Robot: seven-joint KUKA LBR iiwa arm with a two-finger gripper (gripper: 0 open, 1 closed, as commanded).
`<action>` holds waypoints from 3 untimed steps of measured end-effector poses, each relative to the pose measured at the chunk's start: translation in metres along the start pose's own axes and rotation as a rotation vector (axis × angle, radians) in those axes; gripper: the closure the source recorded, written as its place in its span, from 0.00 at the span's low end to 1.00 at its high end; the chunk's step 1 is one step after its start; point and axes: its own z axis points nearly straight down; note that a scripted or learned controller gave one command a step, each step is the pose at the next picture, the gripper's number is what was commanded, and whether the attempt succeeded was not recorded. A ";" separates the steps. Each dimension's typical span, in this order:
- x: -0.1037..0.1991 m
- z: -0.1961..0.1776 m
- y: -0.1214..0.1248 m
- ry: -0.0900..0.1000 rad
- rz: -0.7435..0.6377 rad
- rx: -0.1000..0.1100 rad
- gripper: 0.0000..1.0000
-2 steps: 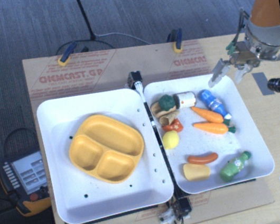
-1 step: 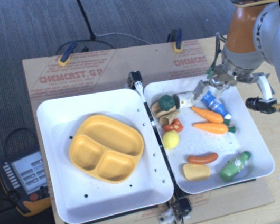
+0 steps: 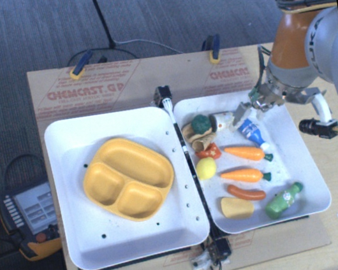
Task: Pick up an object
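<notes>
The right bin [image 3: 311, 170] holds several toy foods: a blue-and-white tube [image 3: 250, 131], two orange carrots [image 3: 245, 152] [image 3: 244, 176], a yellow lemon [image 3: 206, 168], a red sausage [image 3: 245, 192], a yellow wedge [image 3: 236, 206], a green bottle [image 3: 283, 201], a dark green round piece [image 3: 200, 123] and a small red piece [image 3: 209, 151]. My gripper [image 3: 256, 105] hangs over the far part of this bin, just above and behind the blue tube. It is open, with nothing between its fingers.
The left bin [image 3: 67, 181] holds a yellow divided plate [image 3: 128, 177]. The two bins meet at a raised rim [image 3: 186, 160]. Clamps [image 3: 212, 49] and a cable lie along the board's far edge. A black cylinder [image 3: 316, 127] juts from the arm over the right bin's right rim.
</notes>
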 end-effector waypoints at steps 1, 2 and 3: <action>0.017 0.036 -0.017 0.000 -0.040 0.000 0.00; 0.017 0.030 -0.018 0.003 -0.040 0.006 1.00; 0.066 0.038 -0.035 -0.004 0.041 -0.016 1.00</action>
